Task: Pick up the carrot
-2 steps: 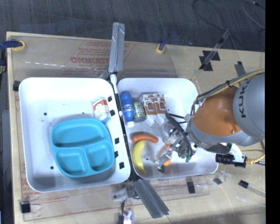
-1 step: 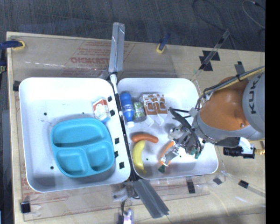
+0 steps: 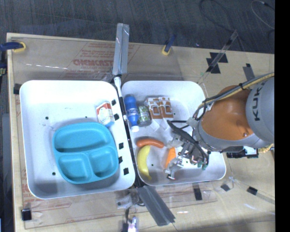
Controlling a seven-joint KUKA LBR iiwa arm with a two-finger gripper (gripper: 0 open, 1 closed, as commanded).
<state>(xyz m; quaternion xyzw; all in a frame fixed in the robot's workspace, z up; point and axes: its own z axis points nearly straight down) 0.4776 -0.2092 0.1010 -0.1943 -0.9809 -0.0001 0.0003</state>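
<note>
The carrot [image 3: 170, 155] is a small bright orange piece lying in the lower middle of the right bin [image 3: 193, 88], just right of a yellow banana [image 3: 143, 161]. My gripper [image 3: 178, 166] reaches down from the right into the bin's front part. It sits right beside the carrot's right side and lower end. Cables and the wrist body hide the gripper's tip, so I cannot make out any hold on the carrot. The grey and orange arm [image 3: 232, 117] hangs over the bin's right edge.
The right bin also holds a red-orange sausage-shaped item [image 3: 150, 142], a blue bottle [image 3: 131, 109], a green can [image 3: 144, 115] and a brown-and-white box [image 3: 159, 107]. The left bin [image 3: 38, 100] carries a blue divided tray [image 3: 85, 151] and a small red-and-white carton [image 3: 104, 113].
</note>
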